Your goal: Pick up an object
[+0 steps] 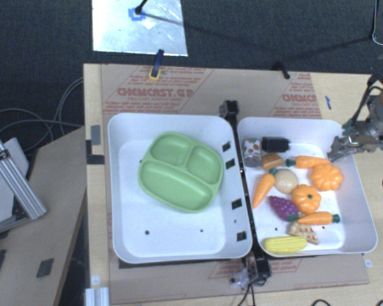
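Cardboard-topped bench carries two white bins: nearest, a corn cob (pixel 287 244) and toy carrots and pumpkins heaped in the right bin (pixel 364 225) as picking stock, farther, the gripper (pixel 340 146) at its far rim, finger state impossible to tell.

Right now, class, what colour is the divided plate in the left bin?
Light green; the divided plate shows best in the overhead camera view.
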`<act>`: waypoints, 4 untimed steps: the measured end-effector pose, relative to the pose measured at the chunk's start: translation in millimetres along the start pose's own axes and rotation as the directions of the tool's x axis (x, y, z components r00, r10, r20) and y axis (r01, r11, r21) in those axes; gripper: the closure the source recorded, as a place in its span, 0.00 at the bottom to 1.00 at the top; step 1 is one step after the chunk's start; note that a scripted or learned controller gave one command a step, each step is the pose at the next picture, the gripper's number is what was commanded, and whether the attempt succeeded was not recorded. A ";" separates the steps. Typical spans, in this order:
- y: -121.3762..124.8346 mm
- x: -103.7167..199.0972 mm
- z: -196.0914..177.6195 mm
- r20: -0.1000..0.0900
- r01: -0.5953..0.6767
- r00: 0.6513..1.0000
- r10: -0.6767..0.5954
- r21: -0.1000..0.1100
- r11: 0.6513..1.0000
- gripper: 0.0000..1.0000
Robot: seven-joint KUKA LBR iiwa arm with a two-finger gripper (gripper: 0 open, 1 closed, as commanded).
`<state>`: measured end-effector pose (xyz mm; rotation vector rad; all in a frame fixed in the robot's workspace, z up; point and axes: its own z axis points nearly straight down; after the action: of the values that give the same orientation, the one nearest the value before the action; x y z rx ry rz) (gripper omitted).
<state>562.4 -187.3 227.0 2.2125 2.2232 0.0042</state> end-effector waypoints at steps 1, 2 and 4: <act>30.6 49.6 9.3 -0.003 0.005 1.000 -0.005 0.001 1.000 1.00; 61.8 91.2 15.7 -0.003 0.005 1.000 -0.005 0.001 1.000 1.00; 89.1 130.5 -4.5 -0.001 -0.003 1.000 0.003 0.002 1.000 1.00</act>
<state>650.9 -56.4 231.7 2.2182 2.2211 0.0030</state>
